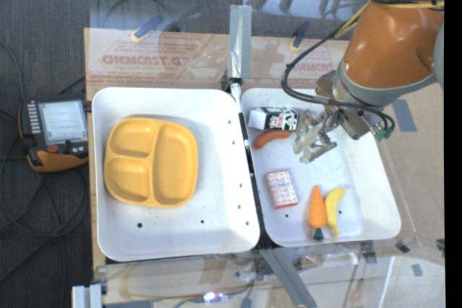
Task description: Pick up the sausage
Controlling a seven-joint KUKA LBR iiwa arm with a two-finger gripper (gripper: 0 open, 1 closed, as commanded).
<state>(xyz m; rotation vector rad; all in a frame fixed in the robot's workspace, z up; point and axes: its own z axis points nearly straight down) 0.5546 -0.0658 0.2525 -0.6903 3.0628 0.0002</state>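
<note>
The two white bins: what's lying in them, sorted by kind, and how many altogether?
Toy food: 3, a sausage, a carrot and a banana
Small packets: 2, a black-and-white carton and a pink packet
Plates: 1, a yellow divided plate
Total: 6

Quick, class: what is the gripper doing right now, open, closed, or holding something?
Gripper: open, holding nothing, fingers spread just right of the sausage in the right bin.
</note>
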